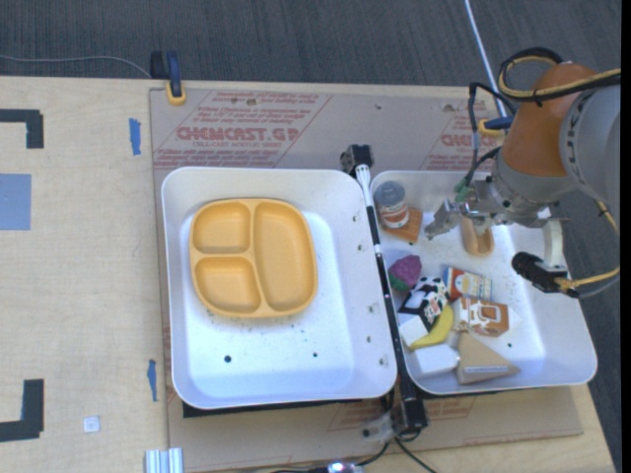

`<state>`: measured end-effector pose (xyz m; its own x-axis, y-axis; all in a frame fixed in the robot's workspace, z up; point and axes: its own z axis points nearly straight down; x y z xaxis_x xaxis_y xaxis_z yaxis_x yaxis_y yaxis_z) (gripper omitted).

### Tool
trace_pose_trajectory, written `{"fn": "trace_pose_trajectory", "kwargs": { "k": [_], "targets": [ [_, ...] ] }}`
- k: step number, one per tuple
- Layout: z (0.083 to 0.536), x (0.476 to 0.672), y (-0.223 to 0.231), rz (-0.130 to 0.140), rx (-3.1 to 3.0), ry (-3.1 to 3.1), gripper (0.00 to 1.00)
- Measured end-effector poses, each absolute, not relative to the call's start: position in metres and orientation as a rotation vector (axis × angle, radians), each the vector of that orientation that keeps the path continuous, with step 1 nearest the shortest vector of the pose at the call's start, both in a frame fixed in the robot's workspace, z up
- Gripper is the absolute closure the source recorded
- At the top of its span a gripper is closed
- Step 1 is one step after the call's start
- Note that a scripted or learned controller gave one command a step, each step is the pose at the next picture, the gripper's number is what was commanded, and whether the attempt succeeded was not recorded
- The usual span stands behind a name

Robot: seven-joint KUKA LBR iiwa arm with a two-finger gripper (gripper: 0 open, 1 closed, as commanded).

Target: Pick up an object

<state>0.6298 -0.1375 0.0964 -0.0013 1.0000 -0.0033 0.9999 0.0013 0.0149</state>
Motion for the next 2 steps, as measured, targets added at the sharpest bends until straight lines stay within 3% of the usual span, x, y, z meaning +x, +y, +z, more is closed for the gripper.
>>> {"fn": "trace_pose_trajectory", "kwargs": {
  "k": [1, 2],
  "targets": [
    [0.108, 0.631, -0.141, 0.012, 2.205, 2.205, 1.00],
    [0.187, 0.641, -0.097, 0.003, 2.218, 2.222, 1.00]
  ]
}}
